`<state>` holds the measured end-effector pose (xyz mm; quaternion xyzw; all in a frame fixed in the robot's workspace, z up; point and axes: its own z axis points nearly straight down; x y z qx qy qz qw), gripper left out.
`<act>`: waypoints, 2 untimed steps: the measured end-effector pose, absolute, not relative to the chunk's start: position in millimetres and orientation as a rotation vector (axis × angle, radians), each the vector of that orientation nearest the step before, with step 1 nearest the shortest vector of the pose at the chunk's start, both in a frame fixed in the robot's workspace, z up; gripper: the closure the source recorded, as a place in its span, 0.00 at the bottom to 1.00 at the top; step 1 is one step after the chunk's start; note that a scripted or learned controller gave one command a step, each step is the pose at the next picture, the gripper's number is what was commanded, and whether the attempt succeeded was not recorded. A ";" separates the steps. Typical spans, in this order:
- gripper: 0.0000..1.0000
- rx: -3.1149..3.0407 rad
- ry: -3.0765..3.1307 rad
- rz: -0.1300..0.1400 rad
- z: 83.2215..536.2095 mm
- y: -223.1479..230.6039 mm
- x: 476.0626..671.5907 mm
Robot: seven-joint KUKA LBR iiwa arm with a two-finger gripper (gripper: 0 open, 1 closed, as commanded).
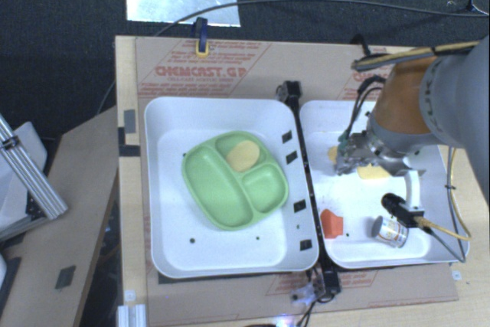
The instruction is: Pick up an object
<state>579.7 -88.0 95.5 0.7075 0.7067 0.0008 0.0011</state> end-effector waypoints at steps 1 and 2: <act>1.00 2.218 2.218 0.006 157.9 -90.1 575.5; 1.00 2.213 2.223 0.006 201.8 -88.7 575.2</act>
